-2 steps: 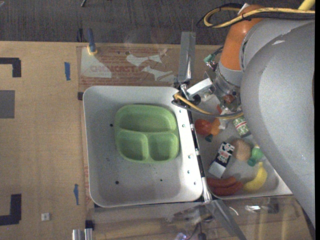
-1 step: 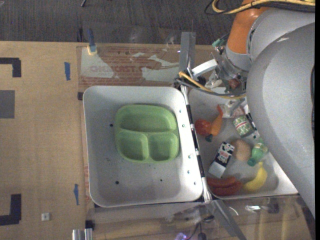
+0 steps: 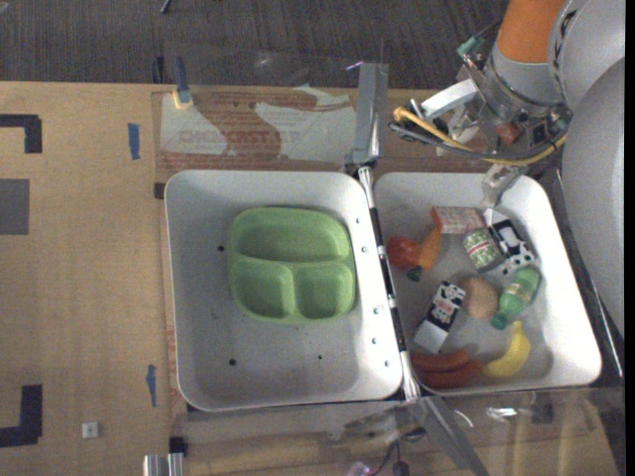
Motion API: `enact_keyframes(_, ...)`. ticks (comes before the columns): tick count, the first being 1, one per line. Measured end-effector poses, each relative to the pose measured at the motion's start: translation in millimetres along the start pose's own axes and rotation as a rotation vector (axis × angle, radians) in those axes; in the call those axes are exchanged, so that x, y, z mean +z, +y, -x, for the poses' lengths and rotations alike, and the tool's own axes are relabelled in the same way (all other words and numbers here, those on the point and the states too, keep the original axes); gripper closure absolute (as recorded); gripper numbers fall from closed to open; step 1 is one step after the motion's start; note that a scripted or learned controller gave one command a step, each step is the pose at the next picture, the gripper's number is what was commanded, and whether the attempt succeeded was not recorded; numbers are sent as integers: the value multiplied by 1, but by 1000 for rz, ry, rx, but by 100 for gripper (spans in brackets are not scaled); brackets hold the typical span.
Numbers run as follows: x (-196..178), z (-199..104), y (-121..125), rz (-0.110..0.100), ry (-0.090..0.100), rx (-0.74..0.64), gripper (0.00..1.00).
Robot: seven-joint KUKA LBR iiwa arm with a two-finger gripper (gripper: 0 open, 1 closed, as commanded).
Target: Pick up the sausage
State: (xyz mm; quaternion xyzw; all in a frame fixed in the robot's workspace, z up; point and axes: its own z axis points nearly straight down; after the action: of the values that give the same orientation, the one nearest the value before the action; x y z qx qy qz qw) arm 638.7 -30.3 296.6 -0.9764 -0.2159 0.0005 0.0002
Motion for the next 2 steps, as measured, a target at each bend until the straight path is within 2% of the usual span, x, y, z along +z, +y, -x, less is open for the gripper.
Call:
enact_keyframes(1,113,24,-1,-3,-4,12,0)
enact_keyframes(2,113,23,-1,-2,-2,11,0)
